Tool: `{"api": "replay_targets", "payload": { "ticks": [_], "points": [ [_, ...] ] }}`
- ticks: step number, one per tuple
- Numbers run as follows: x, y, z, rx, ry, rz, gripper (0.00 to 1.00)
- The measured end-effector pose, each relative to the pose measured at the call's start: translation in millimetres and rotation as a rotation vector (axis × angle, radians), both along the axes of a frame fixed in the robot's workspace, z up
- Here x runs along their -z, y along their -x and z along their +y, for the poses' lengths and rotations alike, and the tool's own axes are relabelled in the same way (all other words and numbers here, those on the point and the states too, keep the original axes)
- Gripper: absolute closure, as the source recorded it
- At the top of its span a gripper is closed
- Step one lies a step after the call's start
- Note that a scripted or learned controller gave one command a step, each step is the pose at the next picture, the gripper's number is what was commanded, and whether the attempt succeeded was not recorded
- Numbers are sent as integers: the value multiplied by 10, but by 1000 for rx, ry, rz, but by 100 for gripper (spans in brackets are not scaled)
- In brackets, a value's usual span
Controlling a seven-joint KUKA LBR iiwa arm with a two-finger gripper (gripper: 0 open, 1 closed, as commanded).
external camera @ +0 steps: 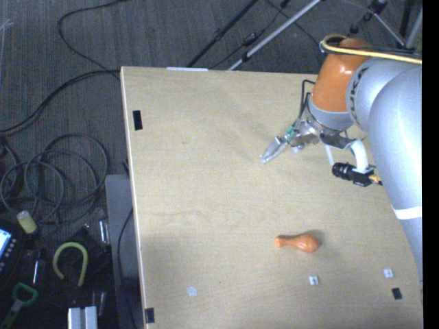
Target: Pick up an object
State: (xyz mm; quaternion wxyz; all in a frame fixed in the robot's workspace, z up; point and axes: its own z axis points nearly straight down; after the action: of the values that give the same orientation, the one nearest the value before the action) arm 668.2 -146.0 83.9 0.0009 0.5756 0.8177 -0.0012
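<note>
While the arm [384, 122] reaches in from the right, things stand so:
Gripper [271, 152]: low over the bare tan board [206, 184], tips pointing left and down
Jaws: look nearly closed, a thin gap at most; nothing between them, and whether the tips touch the board cannot be told
Object: an orange pear-shaped toy [299, 242], lying on its side on the board
Toy to jaws: well apart, nearer the camera and slightly right of the tips
</note>
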Motion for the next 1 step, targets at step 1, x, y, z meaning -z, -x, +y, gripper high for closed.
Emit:
{"api": "replay_targets", "payload": {
  "ticks": [1],
  "points": [
    [-94, -2, -1, 0, 3, -1, 100]
  ]
}}
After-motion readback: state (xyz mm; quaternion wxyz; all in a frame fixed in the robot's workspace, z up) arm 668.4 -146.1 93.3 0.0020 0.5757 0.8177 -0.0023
